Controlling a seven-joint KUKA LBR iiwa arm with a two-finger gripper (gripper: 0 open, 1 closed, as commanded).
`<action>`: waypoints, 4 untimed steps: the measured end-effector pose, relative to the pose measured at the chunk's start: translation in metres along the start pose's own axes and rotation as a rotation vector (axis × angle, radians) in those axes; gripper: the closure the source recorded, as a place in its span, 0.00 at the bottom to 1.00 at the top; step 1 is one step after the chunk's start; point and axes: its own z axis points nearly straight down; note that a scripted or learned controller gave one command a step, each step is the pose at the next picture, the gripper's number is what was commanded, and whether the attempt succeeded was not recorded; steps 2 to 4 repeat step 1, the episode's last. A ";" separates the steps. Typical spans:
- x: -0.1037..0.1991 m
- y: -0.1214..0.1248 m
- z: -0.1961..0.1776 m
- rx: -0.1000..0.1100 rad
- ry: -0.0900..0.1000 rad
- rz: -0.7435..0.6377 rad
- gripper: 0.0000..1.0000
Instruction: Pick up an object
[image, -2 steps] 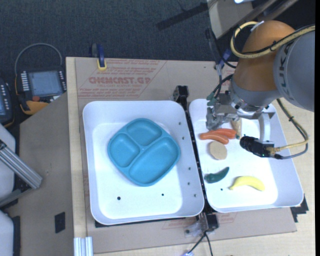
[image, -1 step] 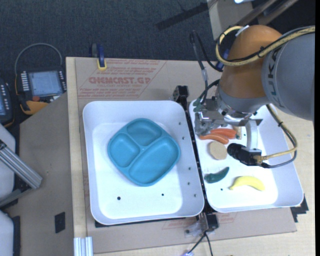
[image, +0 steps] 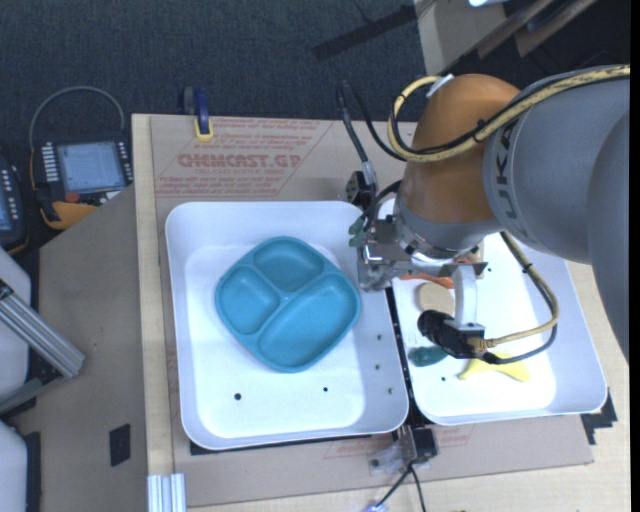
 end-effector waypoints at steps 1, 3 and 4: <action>-0.003 0.001 0.000 -0.002 -0.002 0.005 0.00; -0.003 0.001 0.000 -0.002 -0.002 0.005 0.00; -0.003 0.001 0.000 -0.002 -0.002 0.005 0.00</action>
